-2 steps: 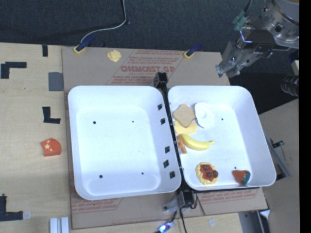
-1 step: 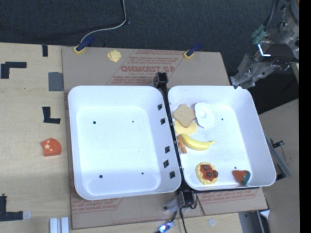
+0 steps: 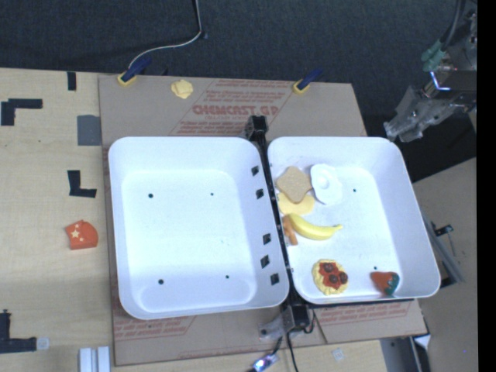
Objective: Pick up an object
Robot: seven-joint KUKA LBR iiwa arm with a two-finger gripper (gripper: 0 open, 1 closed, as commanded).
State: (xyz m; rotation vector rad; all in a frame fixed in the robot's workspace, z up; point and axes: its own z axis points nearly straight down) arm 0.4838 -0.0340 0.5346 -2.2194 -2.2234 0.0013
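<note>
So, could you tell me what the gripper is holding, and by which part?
Nothing shows in the gripper; it hangs outside the right bin, away from the banana.

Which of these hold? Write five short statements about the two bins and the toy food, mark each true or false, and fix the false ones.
1. The banana lies in the right bin. True.
2. The left bin holds the pizza slice. False: the pizza slice lies in the right bin, near its front edge.
3. An orange-red piece sits on the bench outside the bins, left of the left bin. True.
4. The strawberry lies in the right bin's front right corner. True.
5. The gripper is down inside the right bin. False: it is beyond that bin's far right corner.
</note>
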